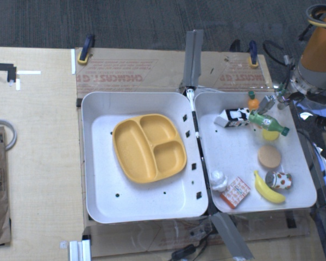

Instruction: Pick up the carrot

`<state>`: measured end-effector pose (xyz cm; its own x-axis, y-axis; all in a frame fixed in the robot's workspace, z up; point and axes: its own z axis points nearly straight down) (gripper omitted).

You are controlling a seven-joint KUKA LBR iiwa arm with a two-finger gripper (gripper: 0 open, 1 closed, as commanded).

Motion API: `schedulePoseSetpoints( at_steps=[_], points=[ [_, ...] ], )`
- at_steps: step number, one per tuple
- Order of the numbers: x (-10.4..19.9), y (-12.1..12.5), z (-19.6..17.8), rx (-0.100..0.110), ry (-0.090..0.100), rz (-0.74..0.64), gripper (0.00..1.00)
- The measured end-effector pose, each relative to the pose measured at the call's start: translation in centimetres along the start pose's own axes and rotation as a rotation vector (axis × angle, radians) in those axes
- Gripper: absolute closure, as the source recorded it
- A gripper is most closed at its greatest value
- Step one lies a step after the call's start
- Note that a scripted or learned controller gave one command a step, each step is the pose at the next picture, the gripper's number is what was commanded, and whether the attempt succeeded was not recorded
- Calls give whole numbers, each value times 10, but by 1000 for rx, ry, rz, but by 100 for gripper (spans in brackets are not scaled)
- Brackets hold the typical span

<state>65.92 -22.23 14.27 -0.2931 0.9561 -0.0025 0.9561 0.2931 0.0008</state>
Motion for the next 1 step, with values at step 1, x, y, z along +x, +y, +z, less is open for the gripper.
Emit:
schedulePoseSetpoints(
  at_steps=[1],
  points=[
    [14, -45, 7, 0, 2, 62, 0]
  ],
)
